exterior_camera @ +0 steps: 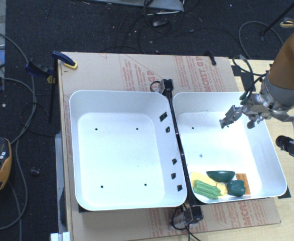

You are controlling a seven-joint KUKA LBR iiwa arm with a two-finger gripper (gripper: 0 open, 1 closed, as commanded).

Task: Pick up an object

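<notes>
Over the right bin (267,149) the arm (287,69) is reaching in from the right side, its orange band sitting above the grey wrist, and the gripper (231,117) is hanging above the upper part of that bin, pointing toward the divider between the two bins. From where I am standing the gripper is reading as a small grey cluster of metal, and nothing is showing between its parts; whether it is spread or closed I cannot tell at this size. Well apart from it, the objects are lying bunched along the near edge of the right bin: a dark green bowl-shaped piece (221,175) is sitting at the top of the group, a light green ridged piece (206,189) is lying at a slant just below and to its left, a teal chunk (236,188) is resting just beside that on the right, a pale yellow flat item (199,177) is peeking out underneath, and an orange-brown piece (243,178) is showing behind the teal one. How much these are touching one another I cannot make out exactly. To the left, the left bin (82,134) is lying side by side with the right one, both resting on a brown cardboard sheet (137,72), and a blue and yellow clamp (64,60) is gripping that sheet's far left corner.
</notes>
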